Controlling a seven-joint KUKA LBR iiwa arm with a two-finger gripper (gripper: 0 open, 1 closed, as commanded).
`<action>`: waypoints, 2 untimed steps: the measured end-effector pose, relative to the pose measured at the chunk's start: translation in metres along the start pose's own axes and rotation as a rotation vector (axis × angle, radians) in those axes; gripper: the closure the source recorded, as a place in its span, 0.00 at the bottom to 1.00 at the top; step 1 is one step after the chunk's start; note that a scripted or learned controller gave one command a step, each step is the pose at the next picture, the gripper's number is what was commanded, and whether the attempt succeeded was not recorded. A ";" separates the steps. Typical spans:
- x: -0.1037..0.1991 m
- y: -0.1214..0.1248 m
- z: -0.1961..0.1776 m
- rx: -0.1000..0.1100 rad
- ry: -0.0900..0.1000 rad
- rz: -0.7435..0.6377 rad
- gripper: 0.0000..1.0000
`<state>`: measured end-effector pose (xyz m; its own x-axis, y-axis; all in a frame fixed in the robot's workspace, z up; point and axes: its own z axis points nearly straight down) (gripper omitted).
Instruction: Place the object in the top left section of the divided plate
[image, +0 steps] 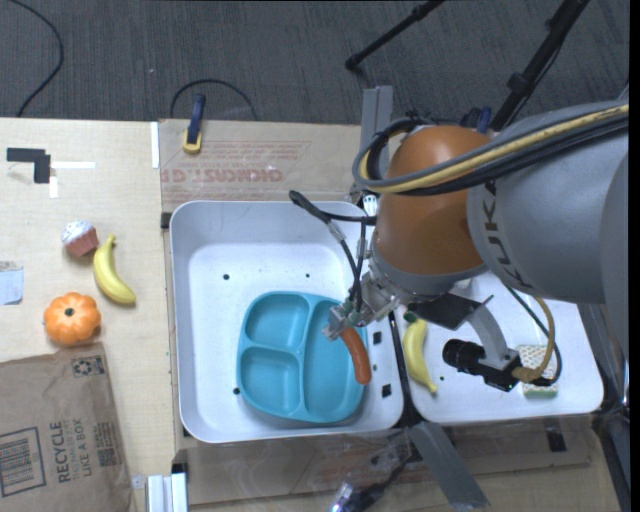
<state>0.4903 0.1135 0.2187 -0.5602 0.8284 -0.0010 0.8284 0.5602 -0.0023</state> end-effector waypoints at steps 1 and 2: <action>0.069 0.031 0.012 0.002 0.000 -0.084 1.00; 0.036 0.009 0.054 0.003 0.002 -0.172 1.00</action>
